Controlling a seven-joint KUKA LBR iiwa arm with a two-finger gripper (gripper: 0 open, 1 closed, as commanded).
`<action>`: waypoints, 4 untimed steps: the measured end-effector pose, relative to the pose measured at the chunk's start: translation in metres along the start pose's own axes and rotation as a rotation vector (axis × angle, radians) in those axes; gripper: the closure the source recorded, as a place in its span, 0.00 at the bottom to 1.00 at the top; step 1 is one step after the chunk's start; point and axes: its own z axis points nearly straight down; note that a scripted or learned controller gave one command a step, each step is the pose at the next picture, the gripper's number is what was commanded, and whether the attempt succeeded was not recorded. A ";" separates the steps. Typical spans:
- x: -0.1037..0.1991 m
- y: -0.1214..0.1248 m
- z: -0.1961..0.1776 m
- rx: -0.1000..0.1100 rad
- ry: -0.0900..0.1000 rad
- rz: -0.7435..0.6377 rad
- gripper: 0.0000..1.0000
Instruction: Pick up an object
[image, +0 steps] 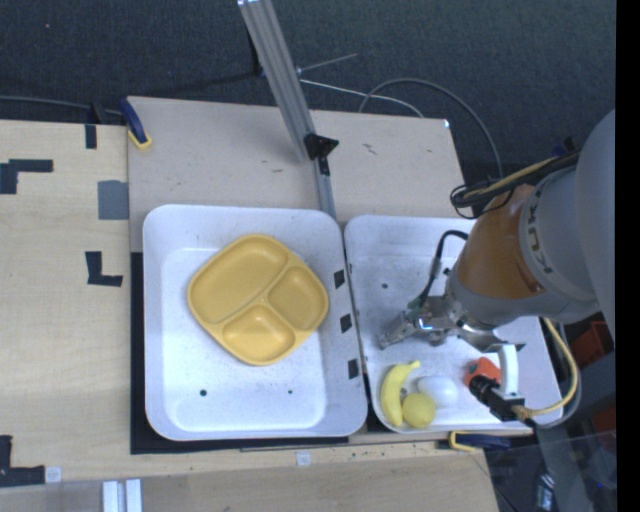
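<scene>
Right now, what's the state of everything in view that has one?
yellow divided plate: flat, right side up, in the left bin.
banana: lying in the right bin's near corner, unheld.
yellow round fruit: against the banana, unheld.
white round object: beside both, unheld.
gripper: low in the right bin, apart from the banana; open or shut unreadable.

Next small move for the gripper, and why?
Probably slide the gripper toward the near edge of the right bin, over the banana: it sits above bare bin floor, and the banana looks like the closest object.
</scene>
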 end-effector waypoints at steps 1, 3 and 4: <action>0.001 0.000 -0.010 0.002 0.001 -0.001 1.00; 0.015 0.007 -0.121 -0.004 0.000 -0.002 1.00; 0.016 0.007 -0.131 0.000 0.000 -0.001 1.00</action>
